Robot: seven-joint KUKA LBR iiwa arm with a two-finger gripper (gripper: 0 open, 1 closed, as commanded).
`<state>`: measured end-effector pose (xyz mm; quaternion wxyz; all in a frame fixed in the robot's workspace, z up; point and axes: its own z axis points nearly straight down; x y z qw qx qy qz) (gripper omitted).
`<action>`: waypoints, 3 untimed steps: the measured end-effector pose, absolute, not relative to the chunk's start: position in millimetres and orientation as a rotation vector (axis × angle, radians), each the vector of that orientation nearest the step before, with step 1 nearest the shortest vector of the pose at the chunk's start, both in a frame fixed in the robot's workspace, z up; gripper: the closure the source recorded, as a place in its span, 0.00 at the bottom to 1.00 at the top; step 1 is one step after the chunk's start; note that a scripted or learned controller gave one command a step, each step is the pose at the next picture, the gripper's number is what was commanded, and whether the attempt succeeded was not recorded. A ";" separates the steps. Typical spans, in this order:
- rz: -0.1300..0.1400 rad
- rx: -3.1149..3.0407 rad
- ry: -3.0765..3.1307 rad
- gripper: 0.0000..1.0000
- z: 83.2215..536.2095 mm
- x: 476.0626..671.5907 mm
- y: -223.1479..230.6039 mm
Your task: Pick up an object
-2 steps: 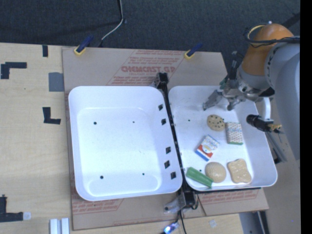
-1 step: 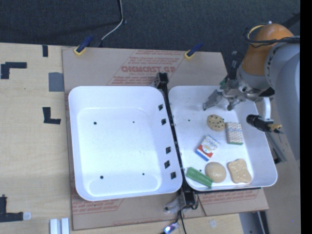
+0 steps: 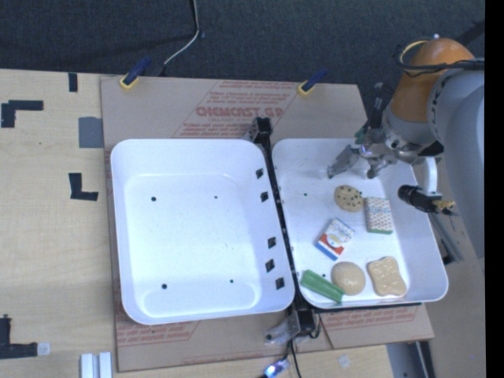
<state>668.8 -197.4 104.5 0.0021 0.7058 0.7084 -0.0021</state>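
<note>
A: Starting at the near edge. Right bin (image 3: 417, 294) holds everything. Green block (image 3: 322, 286) lies at the near-left corner, tilted, close to the divider. Just right of it a round tan bun (image 3: 348, 277), then a tan biscuit-shaped piece (image 3: 387, 276), the two almost touching.

B: Next row back?

A: Small white packet with blue and red print (image 3: 336, 237), angled, mid-bin. Right of it and a bit farther back a pale packet with green edge (image 3: 379, 215). Speckled cookie (image 3: 348, 198) just left of that packet, very near it (may be touching, hard to call).

B: Left bin?

A: Left bin (image 3: 126, 211) is white, with a few dark dots on its floor. Both bins sit on a cardboard sheet (image 3: 236, 109) with red print, blue-and-yellow clamps (image 3: 135, 72) at its far corners.

B: Gripper?

A: Gripper (image 3: 364, 162) is over the far part of the right bin, beyond the cookie and apart from it. Fingers look spread wide, one tip pointing left toward the divider, one nearer the wrist. Nothing between them. Orange band (image 3: 429, 61) sits above, grey arm coming in from the right.

B: So the objects are all on the bin floor?

A: Yes, all six.
</note>
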 end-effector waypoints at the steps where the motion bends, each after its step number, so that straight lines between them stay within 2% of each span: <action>1: -0.007 2.214 2.223 0.00 104.5 668.8 -197.4; 3: -0.007 2.214 2.223 0.00 104.5 668.8 -197.4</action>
